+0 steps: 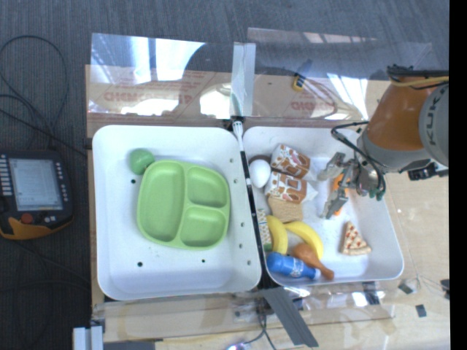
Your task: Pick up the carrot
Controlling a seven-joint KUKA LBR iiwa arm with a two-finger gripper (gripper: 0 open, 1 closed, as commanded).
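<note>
Here the claw [337, 188] apparently grips an orange carrot [338, 187]; the arm's [408, 126] side reads "KU".

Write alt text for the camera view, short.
The end effector hangs over the right bin with an orange carrot between its fingers. The bin also contains an egg, two bananas, a pizza slice, a blue bottle and patterned boxes. The left bin has a green divided plate and a green ball.

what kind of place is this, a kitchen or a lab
Most likely a robot lab, not a kitchen: toy food sits in white bins on a bench, a control tablet lies on carpet, and a robot arm reaches in.
</note>
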